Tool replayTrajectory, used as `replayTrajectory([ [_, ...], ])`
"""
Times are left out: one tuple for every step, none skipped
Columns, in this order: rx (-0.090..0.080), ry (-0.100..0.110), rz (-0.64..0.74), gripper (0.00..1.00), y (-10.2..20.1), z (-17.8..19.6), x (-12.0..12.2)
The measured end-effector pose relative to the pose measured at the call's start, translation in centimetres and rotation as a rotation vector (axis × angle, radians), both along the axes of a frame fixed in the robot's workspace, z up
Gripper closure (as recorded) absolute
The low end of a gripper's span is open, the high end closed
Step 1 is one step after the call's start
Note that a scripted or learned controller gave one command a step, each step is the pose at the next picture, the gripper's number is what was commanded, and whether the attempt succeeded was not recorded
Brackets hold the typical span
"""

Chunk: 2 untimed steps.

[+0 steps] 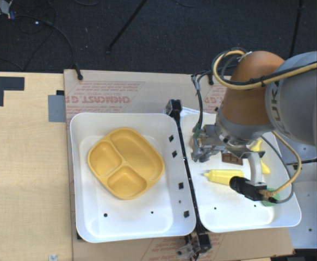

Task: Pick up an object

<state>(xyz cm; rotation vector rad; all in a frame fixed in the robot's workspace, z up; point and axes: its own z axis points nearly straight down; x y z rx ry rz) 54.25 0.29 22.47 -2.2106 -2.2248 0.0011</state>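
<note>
The arm reaches over the right bin, with the claw low near that bin's left wall. The wrist covers it from above, so I cannot tell how far open it is, and nothing can be seen in its hold.

The nearest candidate is a yellow bottle. It lies on its side on the bin floor, just to the right of the claw and a little nearer the camera, its narrow tip pointing left. It looks like a small plastic squeeze bottle: probably light, fairly stiff, smooth and rounded, so likely to roll or slide away if pinched off-centre. The best hold is probably across the middle of the body, at right angles to its length, closing squarely so that it cannot squirt out sideways. The tapering tip would be a poor place to grip.

A small brown thing lies just behind the bottle, partly under the wrist, and a yellow piece shows further right. Both are too hidden to name.

In the left bin sits a yellow plate with three compartments, well apart from the claw. It looks rigid and light but wide and flat, so only its raised rim offers a hold. Both bins stand on the tabletop.
</note>
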Motion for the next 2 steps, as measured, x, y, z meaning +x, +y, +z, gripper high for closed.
replayTrajectory([
  [-0.002, 0.002, -0.002, 1.00, 4.1, -0.1, -1.4],
  [-0.002, 0.002, -0.002, 1.00, 8.8, -0.9, -2.5],
])
